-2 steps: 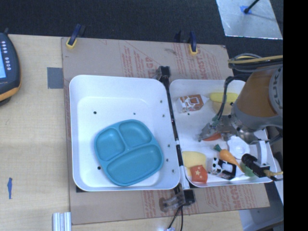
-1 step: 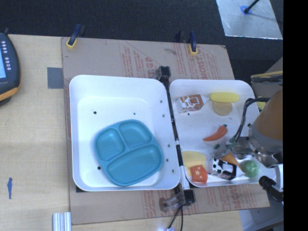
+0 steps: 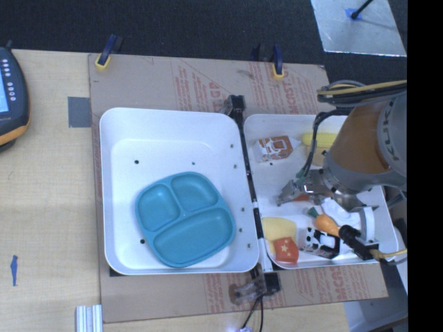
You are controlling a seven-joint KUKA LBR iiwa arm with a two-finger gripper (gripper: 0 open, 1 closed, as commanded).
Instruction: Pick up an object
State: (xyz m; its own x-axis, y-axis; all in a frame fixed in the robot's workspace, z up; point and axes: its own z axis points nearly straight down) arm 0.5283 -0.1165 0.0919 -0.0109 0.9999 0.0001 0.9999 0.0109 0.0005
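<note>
Objects for picking lie in the right bin (image 3: 252, 185), none of them lifted. Going left to right: a handheld controller (image 3: 10, 92) at the desk's left edge; a grey tape patch (image 3: 79, 111) on the cardboard sheet (image 3: 173, 81); the left bin (image 3: 111, 185) holding a blue divided plate (image 3: 185, 218), flat, toward its front. Two blue-and-yellow clamps (image 3: 106, 52) pin the cardboard's far edge. In the right bin, a small brown-and-white carton (image 3: 274, 147) lies near the far wall; a yellow wedge (image 3: 278, 227) and a red block (image 3: 285, 250) touch at the near left corner; a black-and-white toy (image 3: 317, 241) is just beside them, an orange piece (image 3: 325, 223) next to it. A yellow item (image 3: 320, 141) is partly hidden by the arm (image 3: 363, 144). The tool (image 3: 294, 194) hangs low over the bin's middle; jaws too blurred, cannot tell their spread, nothing seen between them.
</note>
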